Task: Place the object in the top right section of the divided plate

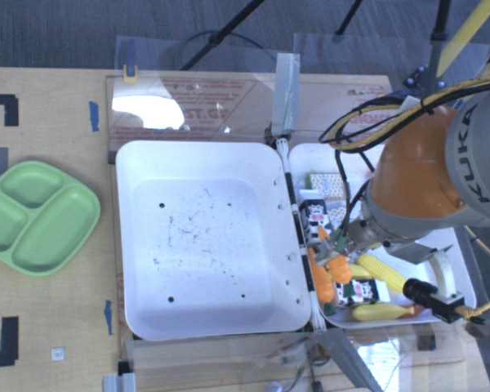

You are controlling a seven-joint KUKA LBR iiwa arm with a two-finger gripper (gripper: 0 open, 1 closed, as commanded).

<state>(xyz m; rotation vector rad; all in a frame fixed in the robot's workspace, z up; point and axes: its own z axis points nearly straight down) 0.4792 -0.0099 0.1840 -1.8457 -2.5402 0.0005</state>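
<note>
A wooden counter (57, 88) carried two shallow white plastic bins: the left bin (204, 235) and the right bin (461, 243), crowded with toy food. The grey arm's gripper (340, 242) hung low over an orange carrot (338, 269); its fingers' state could not be told. A green divided plate (39, 216) sat far left.

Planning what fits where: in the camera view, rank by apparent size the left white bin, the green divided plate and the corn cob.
1. left white bin
2. green divided plate
3. corn cob, partly hidden by the arm
</note>
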